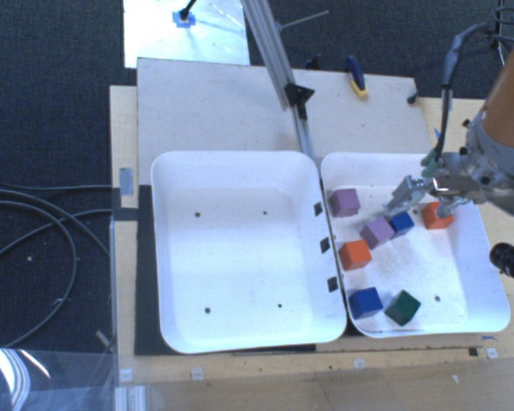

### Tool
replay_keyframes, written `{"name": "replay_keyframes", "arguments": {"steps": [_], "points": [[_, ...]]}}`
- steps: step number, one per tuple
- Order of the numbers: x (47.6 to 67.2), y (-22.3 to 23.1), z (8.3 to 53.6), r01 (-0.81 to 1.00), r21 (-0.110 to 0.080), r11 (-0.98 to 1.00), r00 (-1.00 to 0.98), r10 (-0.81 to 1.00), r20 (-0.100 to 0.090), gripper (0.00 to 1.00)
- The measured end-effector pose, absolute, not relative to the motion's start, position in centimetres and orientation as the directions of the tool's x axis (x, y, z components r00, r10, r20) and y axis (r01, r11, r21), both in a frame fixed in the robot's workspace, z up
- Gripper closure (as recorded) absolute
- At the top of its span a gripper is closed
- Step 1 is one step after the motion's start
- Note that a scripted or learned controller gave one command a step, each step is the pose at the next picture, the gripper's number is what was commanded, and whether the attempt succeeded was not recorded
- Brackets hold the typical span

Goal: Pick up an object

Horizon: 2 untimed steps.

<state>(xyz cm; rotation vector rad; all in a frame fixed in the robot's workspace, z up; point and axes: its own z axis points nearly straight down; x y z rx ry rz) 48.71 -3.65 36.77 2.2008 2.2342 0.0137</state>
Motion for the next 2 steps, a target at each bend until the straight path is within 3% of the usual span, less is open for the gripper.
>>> {"name": "replay_keyframes", "arguments": {"steps": [1,2], "points": [[48.5,-8.6,46.7,1.000,0.013,-0.001,0.001,1.000,-0.003,0.00],[48.4,-12.2,36.5,1.000,-0.004,-0.001,0.001,1.000,0.000,0.00]]}}
